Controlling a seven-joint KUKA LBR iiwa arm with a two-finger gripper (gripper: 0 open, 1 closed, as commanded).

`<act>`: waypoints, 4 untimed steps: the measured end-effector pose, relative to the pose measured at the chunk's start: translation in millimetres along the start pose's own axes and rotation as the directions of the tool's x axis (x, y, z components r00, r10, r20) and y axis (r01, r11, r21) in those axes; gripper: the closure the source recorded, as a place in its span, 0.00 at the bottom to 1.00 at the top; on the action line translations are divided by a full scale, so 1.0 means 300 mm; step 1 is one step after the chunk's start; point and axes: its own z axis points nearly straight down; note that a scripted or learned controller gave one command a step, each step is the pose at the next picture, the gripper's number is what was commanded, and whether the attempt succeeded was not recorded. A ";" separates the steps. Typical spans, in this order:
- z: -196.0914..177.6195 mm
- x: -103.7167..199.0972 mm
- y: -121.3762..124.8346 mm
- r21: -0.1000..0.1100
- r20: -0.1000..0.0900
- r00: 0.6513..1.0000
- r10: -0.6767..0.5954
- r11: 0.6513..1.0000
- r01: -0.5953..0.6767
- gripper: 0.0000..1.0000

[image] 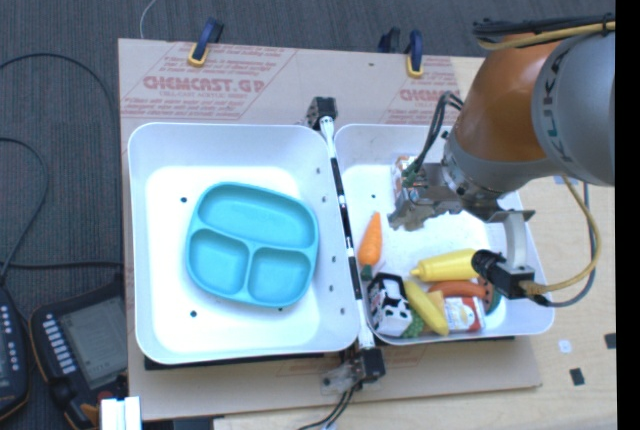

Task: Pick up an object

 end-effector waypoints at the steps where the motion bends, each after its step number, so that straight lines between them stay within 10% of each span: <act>1: 0.000 0.001 0.000 0.000 -0.001 1.000 -0.001 1.000 0.001 0.00; 2: 0.261 -0.215 0.133 0.001 0.000 1.000 0.000 1.000 0.000 0.00; 3: 0.413 -0.185 0.037 -0.019 0.010 1.000 0.005 1.000 -0.004 0.00; 4: 0.389 -0.179 0.036 -0.014 0.006 1.000 0.003 1.000 -0.003 1.00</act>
